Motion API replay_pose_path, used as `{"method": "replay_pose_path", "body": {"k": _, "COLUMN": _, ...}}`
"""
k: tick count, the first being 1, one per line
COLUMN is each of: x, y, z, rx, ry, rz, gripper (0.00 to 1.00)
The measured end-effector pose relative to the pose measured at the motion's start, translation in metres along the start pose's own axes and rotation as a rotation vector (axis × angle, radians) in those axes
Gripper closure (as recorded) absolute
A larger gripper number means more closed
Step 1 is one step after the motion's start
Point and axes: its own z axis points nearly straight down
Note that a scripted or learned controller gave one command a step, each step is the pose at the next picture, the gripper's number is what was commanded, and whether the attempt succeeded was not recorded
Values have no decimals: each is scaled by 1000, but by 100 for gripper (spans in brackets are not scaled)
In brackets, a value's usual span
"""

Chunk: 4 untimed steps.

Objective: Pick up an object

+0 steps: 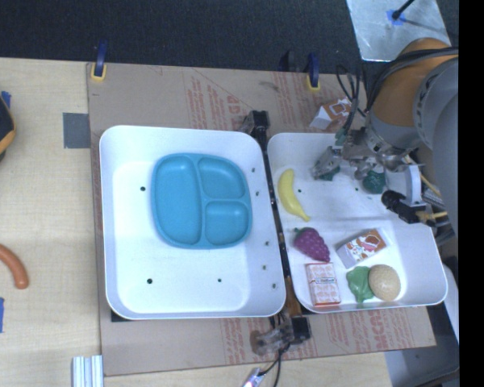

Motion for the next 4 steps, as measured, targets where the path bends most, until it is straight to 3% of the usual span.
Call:
{"method": "replay_pose_path", "body": {"k": 2, "x": 34, "y": 0, "z": 1, "rx": 3, "ry": 1, "rz": -2, "gripper": 0}}
{"method": "replay_pose_path", "body": {"k": 3, "x": -10, "y": 0, "z": 0, "rx": 0, "ry": 0, "rz": 0, "gripper": 0}}
{"method": "replay_pose_path", "body": {"k": 4, "x": 15, "y": 0, "z": -13, "rx": 1, "ry": 1, "rz": -2, "gripper": 0}}
